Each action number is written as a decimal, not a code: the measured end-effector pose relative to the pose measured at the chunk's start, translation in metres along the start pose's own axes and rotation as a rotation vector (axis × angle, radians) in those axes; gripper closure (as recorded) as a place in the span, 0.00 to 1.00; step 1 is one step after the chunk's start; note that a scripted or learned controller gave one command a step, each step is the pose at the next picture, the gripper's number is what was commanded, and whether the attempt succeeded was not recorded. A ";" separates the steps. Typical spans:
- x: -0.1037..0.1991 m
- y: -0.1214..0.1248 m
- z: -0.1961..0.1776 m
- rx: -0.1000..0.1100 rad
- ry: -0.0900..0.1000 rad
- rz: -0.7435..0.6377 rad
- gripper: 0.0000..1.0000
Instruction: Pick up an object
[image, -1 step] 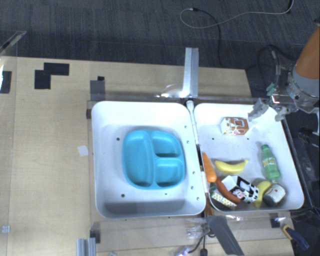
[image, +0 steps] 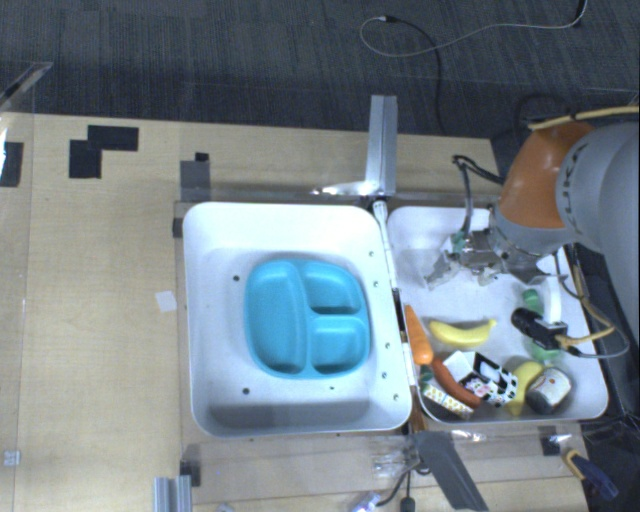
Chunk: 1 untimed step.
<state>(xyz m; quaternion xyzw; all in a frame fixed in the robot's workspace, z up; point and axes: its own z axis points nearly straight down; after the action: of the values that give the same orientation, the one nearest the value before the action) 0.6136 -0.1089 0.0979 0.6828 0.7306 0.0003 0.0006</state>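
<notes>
My gripper (image: 445, 268) hangs low over the bare back part of the right bin (image: 420, 228), pointing left and down. In front of it lies a yellow banana (image: 460, 332). An orange carrot (image: 418, 336) rests along the bin's left wall. In the front corner are a red sausage-like piece (image: 452, 389), a black-and-white item (image: 490, 378), a yellow item (image: 523, 384) and a grey round item (image: 551, 391). Nothing shows in the gripper.
The left bin (image: 215, 300) holds a blue divided tray (image: 305, 315). A small green piece (image: 533, 298) lies near the right bin's right side. A metal post (image: 383, 140) stands behind the wall between the bins. The arm covers the right bin's back right corner.
</notes>
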 end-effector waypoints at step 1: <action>0.016 -0.058 -0.004 0.000 0.000 0.116 0.00</action>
<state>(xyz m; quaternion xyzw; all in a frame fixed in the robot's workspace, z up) 0.5549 -0.0970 0.1022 0.7239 0.6899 0.0004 0.0004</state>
